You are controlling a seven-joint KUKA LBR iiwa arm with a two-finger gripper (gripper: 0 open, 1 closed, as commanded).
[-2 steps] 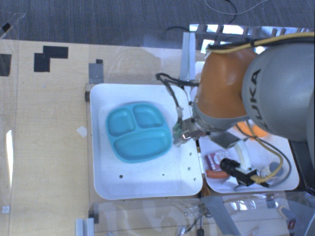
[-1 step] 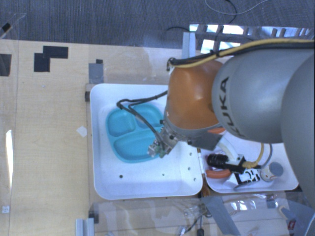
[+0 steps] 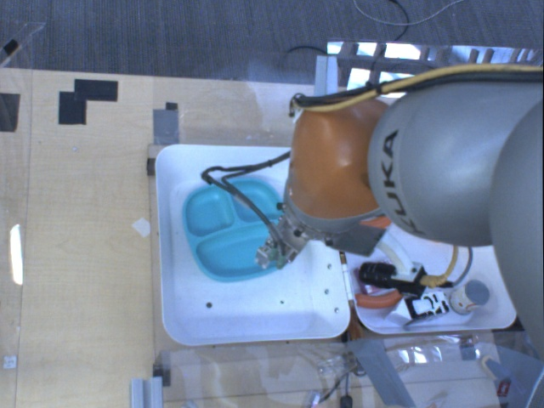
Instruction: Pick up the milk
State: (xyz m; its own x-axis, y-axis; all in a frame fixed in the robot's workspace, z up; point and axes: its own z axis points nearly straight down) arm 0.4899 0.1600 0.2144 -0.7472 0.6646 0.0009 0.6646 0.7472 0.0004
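1. Closest to you, the grey arm (image 3: pixel 459 168) and its orange band (image 3: pixel 331 164) hang over the blue plate's (image 3: pixel 217 236) right side.
2. Its fingers (image 3: pixel 274 255) sit low at that plate's right edge. You cannot tell their spread, and nothing shows between them.
3. What looks like the milk (image 3: pixel 429 304), a small black-and-white carton, lies well right of the plate, in the other bin (image 3: pixel 501 317).
4. Judge this as the approach step: next you need to travel right, away from the plate, then descend over the carton.
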